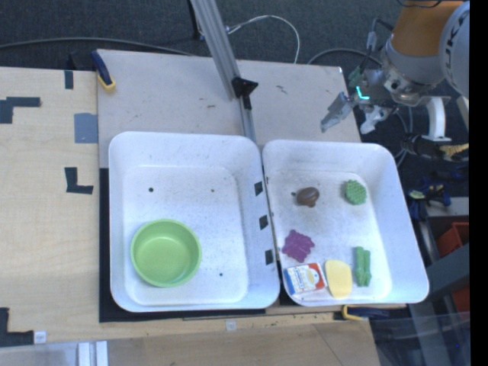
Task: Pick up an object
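- My gripper (353,115) hangs above the tabletop (175,90) just past the far edge of the right bin (396,204), near that bin's far right corner, apart from everything in the bins.
- Its two fingers stand spread apart with open space between them; nothing sits between them.
- My arm (427,29) comes in from the upper right, its orange band showing above the grey wrist.
- In the right bin, a brown lump (307,197) lies near the middle of the far half.
- A round green knobbly piece (354,192) lies to the right of the brown lump, near the bin's right wall.
- A purple flower-shaped piece (298,245) lies in the near half, toward the bin's left wall.
- A small red and white packet (304,279) lies at the near edge, and a yellow piece (338,278) lies just beside it on the right, touching or nearly so.
- A green elongated piece (361,266) lies just right of the yellow piece, near the bin's near right corner.
- The left bin (122,204) holds a light green bowl (165,253), upright, in its near left part.
- A grey metal post (221,44) slants across the tabletop toward the gap between the two bins.
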Robot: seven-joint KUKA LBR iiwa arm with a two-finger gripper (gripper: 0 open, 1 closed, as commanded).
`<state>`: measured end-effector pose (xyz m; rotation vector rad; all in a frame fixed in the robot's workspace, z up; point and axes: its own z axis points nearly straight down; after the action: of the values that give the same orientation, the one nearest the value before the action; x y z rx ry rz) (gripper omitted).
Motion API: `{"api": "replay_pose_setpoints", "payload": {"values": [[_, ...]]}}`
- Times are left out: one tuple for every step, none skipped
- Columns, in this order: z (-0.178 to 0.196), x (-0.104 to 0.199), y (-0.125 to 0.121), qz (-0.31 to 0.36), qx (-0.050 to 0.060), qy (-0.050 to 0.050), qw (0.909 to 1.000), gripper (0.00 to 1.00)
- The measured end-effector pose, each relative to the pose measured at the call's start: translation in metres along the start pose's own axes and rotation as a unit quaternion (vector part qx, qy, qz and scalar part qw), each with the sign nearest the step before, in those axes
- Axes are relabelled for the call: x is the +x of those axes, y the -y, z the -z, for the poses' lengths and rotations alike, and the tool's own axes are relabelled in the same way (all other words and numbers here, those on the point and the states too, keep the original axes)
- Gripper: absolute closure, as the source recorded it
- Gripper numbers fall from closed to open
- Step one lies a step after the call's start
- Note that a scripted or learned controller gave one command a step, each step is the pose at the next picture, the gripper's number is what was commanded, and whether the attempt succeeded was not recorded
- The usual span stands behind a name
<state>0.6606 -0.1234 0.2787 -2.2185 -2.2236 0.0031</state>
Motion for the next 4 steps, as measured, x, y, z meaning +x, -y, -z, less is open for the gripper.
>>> {"api": "replay_pose_setpoints", "payload": {"values": [[-0.062, -0.006, 0.003, -0.001, 0.003, 0.000, 1.0000, 0.00], [-0.108, -0.008, 0.000, 0.000, 0.002, 0.000, 1.0000, 0.00], [-0.164, 0.001, 0.008, 0.000, 0.003, -0.001, 1.0000, 0.00], [-0.150, 0.001, 0.007, 0.000, 0.000, 0.000, 1.0000, 1.00]]}}
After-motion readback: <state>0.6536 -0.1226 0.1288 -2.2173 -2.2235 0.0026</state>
